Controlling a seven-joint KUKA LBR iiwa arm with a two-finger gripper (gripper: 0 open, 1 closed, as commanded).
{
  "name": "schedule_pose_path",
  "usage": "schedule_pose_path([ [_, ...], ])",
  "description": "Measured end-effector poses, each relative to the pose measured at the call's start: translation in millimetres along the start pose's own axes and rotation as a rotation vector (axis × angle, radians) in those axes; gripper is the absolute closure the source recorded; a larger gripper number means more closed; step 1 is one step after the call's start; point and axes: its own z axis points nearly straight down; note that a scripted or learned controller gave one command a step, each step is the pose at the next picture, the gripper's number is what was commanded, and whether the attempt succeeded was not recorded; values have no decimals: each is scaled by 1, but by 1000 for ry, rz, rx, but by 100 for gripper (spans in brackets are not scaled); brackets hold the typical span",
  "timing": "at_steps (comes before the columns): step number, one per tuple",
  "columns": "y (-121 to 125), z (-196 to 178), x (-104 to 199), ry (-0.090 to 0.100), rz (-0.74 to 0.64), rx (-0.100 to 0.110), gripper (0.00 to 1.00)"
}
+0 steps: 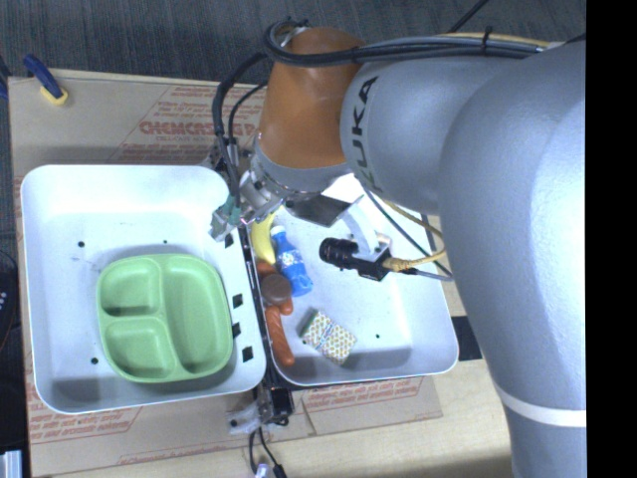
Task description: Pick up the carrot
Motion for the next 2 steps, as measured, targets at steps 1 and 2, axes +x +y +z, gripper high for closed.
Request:
schedule_pose_path([
  [1, -21, 30, 96, 2, 195, 3, 100],
  [2, 23, 15, 130, 1, 550, 0, 100],
])
